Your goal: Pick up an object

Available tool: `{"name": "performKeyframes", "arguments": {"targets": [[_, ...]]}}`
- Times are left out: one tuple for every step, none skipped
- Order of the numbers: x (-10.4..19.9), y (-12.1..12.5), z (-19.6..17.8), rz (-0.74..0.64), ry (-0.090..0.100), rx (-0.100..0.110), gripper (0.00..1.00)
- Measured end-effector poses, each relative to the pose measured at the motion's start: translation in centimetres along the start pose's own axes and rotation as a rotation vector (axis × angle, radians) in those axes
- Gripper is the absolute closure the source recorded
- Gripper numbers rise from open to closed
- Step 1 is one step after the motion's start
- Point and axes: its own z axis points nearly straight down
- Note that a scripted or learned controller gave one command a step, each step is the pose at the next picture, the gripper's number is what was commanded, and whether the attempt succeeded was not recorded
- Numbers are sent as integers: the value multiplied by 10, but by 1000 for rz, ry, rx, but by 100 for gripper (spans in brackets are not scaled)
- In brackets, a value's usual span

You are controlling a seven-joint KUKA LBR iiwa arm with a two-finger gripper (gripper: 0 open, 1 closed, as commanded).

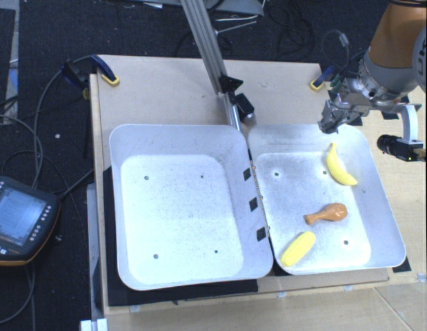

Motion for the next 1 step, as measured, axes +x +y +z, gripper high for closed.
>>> {"name": "performKeyframes", "arguments": {"targets": [[56,-23,-1,-4,2,3,100]]}}
